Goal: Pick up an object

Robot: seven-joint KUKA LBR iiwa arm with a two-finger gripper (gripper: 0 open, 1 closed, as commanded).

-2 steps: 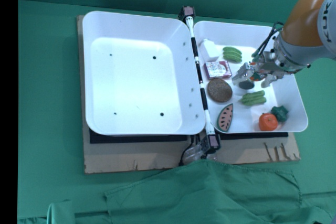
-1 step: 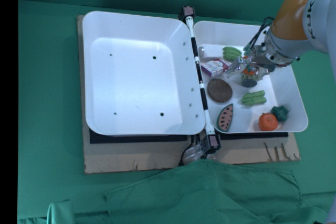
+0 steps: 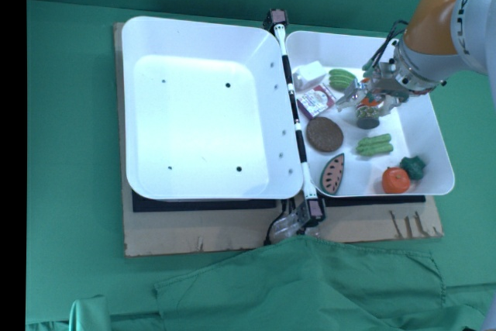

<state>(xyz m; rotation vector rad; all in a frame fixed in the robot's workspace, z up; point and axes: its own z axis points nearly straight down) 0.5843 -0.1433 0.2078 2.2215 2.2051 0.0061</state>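
Observation:
My gripper [image 3: 370,106] is low inside the right bin [image 3: 440,159], over its middle right part. Close around it lie a green ridged pickle [image 3: 341,78] to the left, a red packet [image 3: 316,99] further left, and a second green pickle [image 3: 374,144] just in front. A brown round cookie [image 3: 325,134] and a watermelon slice [image 3: 333,173] lie toward the divider. An orange fruit [image 3: 396,180] and a dark green piece [image 3: 414,166] sit in the front right corner. The wrist hides what is directly beneath the gripper.
A white block [image 3: 308,74] rests near the back left of the right bin. The left bin [image 3: 132,89] stands beside it, parted by a black-and-white bar [image 3: 293,105]. Green cloth [image 3: 310,283] lies bunched at the bench front.

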